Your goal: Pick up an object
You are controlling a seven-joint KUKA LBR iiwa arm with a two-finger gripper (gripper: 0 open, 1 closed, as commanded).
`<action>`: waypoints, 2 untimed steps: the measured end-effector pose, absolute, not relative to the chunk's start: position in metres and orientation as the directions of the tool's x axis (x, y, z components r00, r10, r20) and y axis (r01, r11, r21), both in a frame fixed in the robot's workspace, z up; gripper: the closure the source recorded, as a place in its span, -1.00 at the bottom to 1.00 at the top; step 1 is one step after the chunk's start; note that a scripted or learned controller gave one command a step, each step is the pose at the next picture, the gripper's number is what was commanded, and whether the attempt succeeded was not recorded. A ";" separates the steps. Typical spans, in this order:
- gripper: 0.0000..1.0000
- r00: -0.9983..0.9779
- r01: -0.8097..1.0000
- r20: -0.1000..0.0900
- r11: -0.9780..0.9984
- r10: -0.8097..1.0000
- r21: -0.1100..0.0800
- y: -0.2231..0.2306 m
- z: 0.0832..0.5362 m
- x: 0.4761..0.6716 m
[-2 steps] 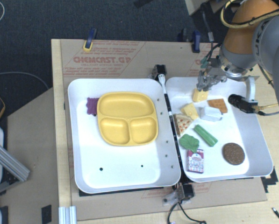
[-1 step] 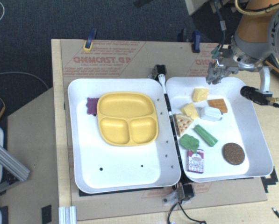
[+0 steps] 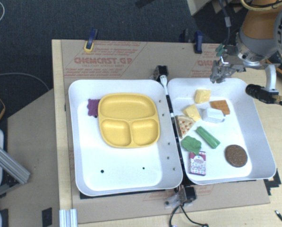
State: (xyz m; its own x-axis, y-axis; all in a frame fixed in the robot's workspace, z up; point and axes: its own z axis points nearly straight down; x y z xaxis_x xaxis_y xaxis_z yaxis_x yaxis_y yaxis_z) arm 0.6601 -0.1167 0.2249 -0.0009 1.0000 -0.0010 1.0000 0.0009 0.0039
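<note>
Approach stage — nothing picked yet from the right bin (image 3: 266, 145).
The yellow block (image 3: 202, 96) lies at that bin's far end, nearest the claw (image 3: 219, 74), which hovers above the bin's far rim; whether it is apart or together I cannot tell. Next it likely must descend onto one item. The left bin (image 3: 79, 141) beside it holds a yellow divided tray (image 3: 129, 119).
</note>
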 end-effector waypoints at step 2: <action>1.00 0.001 1.000 0.000 -0.001 1.000 -0.003 -0.019 0.210 0.630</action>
